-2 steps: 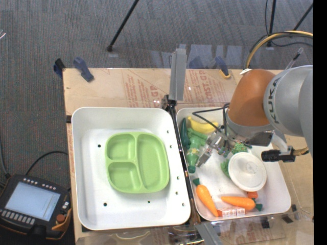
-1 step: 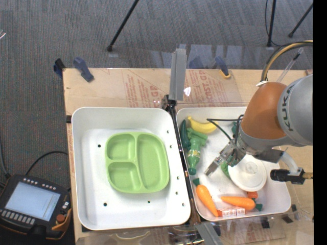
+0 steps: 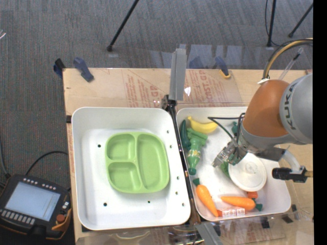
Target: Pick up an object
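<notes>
1. Left bin (image 3: 82, 137) holds a green divided plate (image 3: 137, 162).
2. Right bin (image 3: 278, 200): gripper (image 3: 225, 160), grip state unclear, sits beside a white lid (image 3: 249, 175).
3. Green bottle (image 3: 194, 149) lies cap toward the camera.
4. Carrot (image 3: 207, 199) points down-right.

Pincer (image 3: 223, 160) fingers too small to tell; arm (image 3: 286, 114) cut off right.

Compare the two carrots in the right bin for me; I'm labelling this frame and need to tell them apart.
The front-left carrot lies diagonally and looks longer; the carrot beside the white lid lies nearly level and looks shorter. Both are orange, in the right bin, clear of the gripper.
</notes>
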{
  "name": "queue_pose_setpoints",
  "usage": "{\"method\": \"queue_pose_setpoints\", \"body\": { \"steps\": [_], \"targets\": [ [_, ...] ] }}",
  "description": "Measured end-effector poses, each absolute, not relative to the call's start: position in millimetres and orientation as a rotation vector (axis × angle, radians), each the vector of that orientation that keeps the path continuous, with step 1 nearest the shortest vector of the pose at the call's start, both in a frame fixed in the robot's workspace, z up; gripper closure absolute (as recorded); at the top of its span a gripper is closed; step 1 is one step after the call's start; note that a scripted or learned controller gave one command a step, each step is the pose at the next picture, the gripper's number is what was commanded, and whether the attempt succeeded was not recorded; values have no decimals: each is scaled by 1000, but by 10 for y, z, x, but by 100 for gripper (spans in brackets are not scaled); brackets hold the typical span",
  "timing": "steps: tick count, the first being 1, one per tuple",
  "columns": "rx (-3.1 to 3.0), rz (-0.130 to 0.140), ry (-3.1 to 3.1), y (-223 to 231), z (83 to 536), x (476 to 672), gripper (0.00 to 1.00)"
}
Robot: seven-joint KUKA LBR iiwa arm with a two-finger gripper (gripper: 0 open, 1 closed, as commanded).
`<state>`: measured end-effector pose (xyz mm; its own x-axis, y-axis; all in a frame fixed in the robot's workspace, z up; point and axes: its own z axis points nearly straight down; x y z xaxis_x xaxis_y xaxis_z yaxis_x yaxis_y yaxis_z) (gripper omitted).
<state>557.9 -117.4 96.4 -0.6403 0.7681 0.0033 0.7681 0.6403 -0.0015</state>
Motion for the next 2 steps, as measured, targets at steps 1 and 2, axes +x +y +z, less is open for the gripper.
{"method": "queue_pose_setpoints", "body": {
  "steps": [1,2],
  "targets": [
    [-1020,-5,-2978,-79,2029,6198,100],
    [-1045,-4,-2967,362,2449,6177,100]
  ]
}}
